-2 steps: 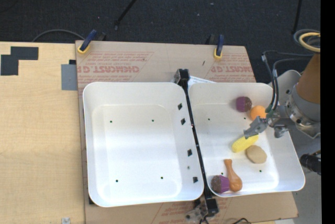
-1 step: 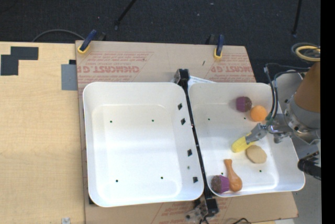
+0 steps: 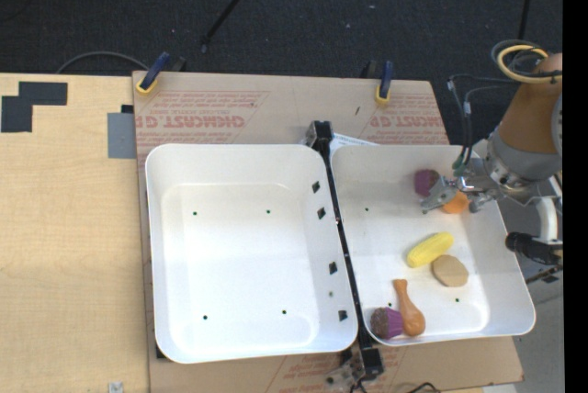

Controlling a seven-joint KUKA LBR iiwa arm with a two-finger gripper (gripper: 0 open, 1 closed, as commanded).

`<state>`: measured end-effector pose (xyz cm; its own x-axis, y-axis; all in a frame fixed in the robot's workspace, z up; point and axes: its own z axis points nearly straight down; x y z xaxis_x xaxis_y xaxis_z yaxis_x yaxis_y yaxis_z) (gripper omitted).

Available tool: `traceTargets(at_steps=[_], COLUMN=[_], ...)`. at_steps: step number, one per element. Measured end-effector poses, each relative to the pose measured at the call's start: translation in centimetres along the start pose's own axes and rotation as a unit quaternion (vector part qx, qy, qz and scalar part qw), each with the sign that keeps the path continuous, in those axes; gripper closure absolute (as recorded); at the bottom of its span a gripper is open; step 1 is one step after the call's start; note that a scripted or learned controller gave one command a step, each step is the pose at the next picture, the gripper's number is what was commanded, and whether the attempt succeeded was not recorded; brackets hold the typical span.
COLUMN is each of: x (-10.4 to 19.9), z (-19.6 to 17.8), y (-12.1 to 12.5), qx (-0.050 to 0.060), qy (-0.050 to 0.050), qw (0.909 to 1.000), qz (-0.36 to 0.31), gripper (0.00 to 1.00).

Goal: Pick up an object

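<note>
Camera view: fixed overhead slant across tabletop, cardboard sheet and both bins.
Tabletop: pale wood, carrying cardboard pinned along far edge by two clamps, left clamp and right clamp, probably to stop sliding.
Bins: two, white and shallow, side by side; left bin bare, right bin holding every loose object.
Divider: one black strip running along seam between bins, seemingly joining the two.
Arm: one, grey with orange band, reaching in from right and angled down over far right part of right bin.
Hand: low at bin floor, between purple ball and orange piece; spread or pressed together cannot be told, nothing visibly pinched.
Candidate objects: six counted, all in right bin.
Yellow piece: one, oblong, mid-bin.
Tan disc: one, just beside yellow piece.
Orange pin-shaped piece: one, near front wall.
Purple frilled piece: one, touching pin-shaped piece.
Purple ball: one, just left of hand.
Orange piece: one, partly hidden under hand; likeliest target, judged by closeness.
</note>
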<state>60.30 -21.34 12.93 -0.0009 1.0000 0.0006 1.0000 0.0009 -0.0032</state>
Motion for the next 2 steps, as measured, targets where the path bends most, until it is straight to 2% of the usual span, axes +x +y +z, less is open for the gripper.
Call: traceTargets(at_steps=[1, 2], x=[3.0, 2.9], z=[4.4, 3.4], y=[-5.7, -5.6], qx=[0.001, -0.001], qy=[0.0, 0.0], qw=[1.0, 1.0], qz=[0.001, 0.002], gripper=[0.0, 1.0])
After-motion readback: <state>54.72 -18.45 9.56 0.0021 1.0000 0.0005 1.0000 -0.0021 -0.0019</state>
